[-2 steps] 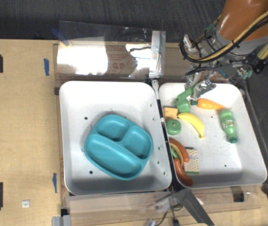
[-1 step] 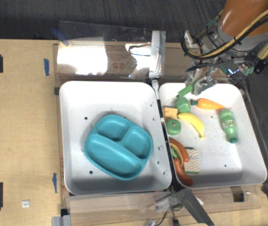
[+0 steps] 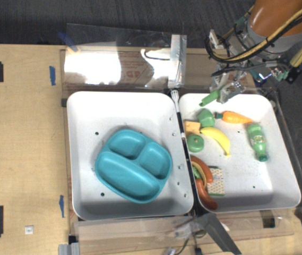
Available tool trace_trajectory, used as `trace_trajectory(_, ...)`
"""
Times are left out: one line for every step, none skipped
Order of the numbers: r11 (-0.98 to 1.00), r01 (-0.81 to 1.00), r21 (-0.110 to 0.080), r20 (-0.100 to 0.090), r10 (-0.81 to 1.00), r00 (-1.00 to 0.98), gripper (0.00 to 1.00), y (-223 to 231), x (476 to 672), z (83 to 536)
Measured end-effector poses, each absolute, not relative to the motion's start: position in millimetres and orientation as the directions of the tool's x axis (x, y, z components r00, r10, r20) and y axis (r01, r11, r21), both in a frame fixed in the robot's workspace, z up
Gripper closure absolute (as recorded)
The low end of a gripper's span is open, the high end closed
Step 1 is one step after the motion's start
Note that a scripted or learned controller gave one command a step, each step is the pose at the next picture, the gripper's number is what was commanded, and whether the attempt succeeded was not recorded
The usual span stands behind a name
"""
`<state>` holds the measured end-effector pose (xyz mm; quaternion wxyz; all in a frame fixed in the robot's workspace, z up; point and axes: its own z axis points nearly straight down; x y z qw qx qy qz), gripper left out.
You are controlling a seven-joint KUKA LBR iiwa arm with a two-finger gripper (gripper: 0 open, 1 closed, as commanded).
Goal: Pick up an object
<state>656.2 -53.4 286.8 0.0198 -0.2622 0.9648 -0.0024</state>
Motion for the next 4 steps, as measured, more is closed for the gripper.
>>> trace_trajectory(0.814, -0.58, 0.001, -0.003, -0.58, -0.814, 1.0, -23, 592.5, 233)
trace_trajectory(0.737, -0.676, -0.004, -0.009, -0.676, -0.737, 1.0, -9, 648.1, 246)
trace_trajectory(0.385, -0.923, -0.007, -0.006, -0.923, -0.385, 1.0, -51, 658.1, 243)
trace_trajectory(0.561, -0.828, -0.009, -0.004, -0.828, -0.561, 1.0, -123, 524.4, 318)
